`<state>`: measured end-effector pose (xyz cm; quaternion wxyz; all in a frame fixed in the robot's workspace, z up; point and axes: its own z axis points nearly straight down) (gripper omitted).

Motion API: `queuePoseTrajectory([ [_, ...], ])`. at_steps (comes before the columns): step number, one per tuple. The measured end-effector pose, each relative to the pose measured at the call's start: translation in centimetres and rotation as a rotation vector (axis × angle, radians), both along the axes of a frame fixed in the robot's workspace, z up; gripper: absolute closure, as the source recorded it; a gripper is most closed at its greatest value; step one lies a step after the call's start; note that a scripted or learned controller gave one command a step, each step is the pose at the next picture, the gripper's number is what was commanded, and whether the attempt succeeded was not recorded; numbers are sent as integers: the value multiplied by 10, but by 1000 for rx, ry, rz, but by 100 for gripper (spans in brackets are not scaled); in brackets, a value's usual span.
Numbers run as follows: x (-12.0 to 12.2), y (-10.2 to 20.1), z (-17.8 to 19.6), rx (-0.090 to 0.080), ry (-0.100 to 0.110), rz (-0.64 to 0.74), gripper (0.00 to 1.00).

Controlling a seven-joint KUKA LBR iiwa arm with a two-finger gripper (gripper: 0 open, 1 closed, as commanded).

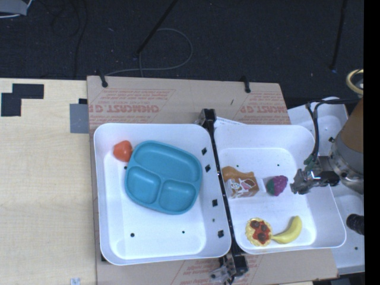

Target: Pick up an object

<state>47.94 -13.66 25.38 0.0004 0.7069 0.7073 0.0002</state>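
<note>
While the claw (300, 183) hovers over the right bin (320, 230), just beside the purple fruit (276, 185), its grip is unclear.

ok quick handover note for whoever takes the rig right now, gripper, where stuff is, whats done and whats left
Gripper: low over the right bin, just right of the purple fruit; nothing seen held.
Right bin: snack packet, purple fruit, banana, small pizza toy.
Left bin: blue tray, orange ball.
Done: nothing lifted yet.
Left: grasp one object, probably the purple fruit, and raise it.
</note>
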Motion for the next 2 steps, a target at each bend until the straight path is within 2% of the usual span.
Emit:
queuePoseTrajectory([
  [2,32,96,-25,3,7,3,100],
])
